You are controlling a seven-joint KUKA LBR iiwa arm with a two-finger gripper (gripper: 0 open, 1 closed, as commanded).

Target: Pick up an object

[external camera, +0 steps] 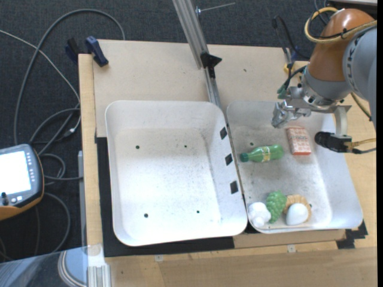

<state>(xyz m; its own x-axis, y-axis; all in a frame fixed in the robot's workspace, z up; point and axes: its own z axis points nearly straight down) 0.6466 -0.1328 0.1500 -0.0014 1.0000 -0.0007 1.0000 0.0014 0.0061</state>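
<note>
The right bin holds a green bottle lying on its side near the middle. A small orange-pink box lies toward the bin's far right. At the near edge sit a green leafy toy, a white round object and a white-and-tan object. My gripper hangs over the far part of the right bin, just left of the box and above the bottle. Nothing shows between its fingers.
The left bin stands beside the right one. A metal pole slants across the bench behind the bins. A blue clamp sits at the bench's far left corner. Cables and a teach pendant lie on the floor at left.
</note>
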